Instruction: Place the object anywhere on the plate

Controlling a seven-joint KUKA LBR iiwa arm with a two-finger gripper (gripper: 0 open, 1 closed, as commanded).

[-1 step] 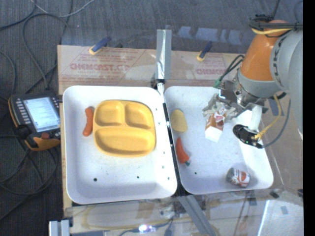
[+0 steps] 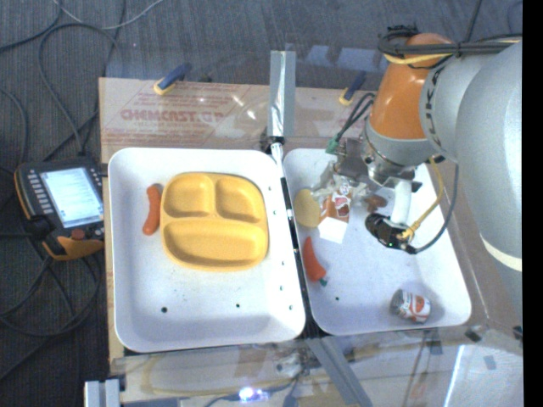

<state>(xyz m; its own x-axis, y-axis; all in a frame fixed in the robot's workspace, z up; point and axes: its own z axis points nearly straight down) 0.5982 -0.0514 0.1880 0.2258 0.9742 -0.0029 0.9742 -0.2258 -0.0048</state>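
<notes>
the task names no particular object. the likeliest candidate, by judgement, is the small white and red packet lying in the right bin, in its far-left part, directly below the gripper. whether the packet is touched or held cannot be read: the claw's state cannot be told, since the wrist body covers it.

just left of the packet, near the bin's left wall, lies a tan round item. nearer the front along the same wall lies a red pepper, its long axis running roughly far-to-near. a crushed can sits in the near-right corner, well apart from the rest.

the yellow divided plate rests in the left bin, toward its far-centre, with an orange-red sausage-shaped item just beside its left edge, long axis far-to-near.

governing relation: the plate lies to the left of the gripper, across the two adjoining bin walls. any carry must clear that divide before descending. risk: clutter around the packet may spoil a clean pick.
</notes>
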